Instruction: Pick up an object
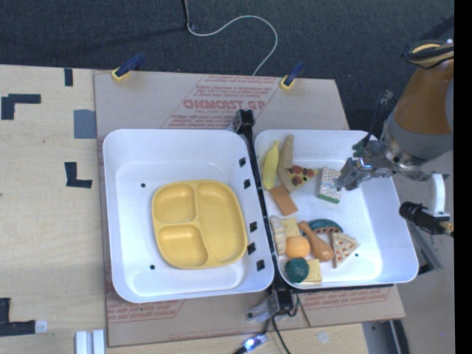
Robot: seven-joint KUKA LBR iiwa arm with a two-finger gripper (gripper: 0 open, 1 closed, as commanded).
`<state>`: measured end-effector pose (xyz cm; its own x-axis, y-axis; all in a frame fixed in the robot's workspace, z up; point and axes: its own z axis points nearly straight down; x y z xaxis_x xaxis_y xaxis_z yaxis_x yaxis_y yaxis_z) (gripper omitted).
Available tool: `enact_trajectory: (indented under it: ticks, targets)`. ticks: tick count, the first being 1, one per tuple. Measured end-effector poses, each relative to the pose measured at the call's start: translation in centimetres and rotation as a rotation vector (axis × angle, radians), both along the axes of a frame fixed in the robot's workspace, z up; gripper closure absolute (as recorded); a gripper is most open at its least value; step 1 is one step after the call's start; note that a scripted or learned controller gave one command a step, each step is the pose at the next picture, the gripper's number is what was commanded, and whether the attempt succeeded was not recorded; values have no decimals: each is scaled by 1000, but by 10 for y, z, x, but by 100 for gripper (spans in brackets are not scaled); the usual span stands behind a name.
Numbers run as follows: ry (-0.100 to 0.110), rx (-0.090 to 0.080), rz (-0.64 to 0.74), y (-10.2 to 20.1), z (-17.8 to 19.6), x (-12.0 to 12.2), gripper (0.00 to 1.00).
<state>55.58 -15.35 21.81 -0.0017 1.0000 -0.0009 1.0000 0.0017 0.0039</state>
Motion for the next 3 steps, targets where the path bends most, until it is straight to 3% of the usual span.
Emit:
enact_trajectory:
  ticks: [2,3]
  targets:
    - [9,3,4,101,6,-47,100]
    - [7,2,1,119,15,-61,100]
